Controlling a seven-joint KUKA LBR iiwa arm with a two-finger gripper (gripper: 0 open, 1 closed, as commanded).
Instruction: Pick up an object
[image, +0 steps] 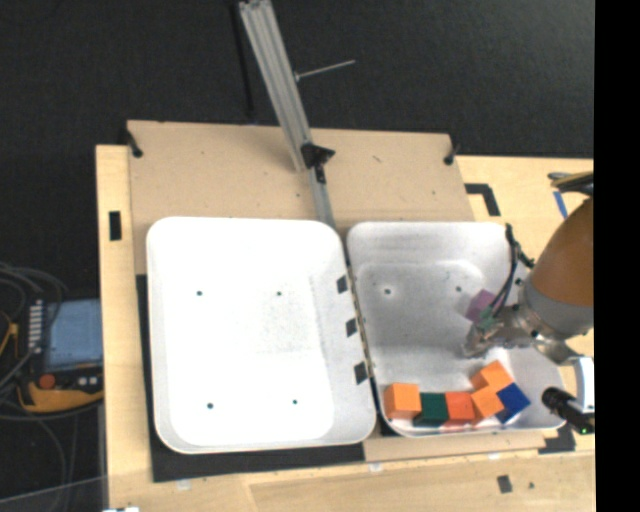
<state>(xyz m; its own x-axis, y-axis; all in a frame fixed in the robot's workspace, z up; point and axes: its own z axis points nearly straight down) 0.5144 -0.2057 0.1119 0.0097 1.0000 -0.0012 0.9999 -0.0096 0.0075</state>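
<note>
Camera view looks down on the gripper (480, 338) low in the right bin (420, 250) at about four o'clock — its grip I cannot tell — just above blocks (460, 402) bunched against the bin's six-o'clock wall.

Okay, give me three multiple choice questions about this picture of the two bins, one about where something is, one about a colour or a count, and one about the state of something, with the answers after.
1. Where do the blocks lie?
A. along the near edge of the right bin
B. in the middle of the left bin
C. on the bench outside the bins

2. What colour is the block beside the orange block at the left end of the row?
A. yellow
B. dark green
C. white

3. Where is the gripper?
A. over the left bin
B. over the right bin
C. off the bench

Answers:
1 A, the blocks sit along the near wall of the right bin.
2 B, the green block touches the orange block.
3 B, the gripper is above the right bin's floor.
</note>
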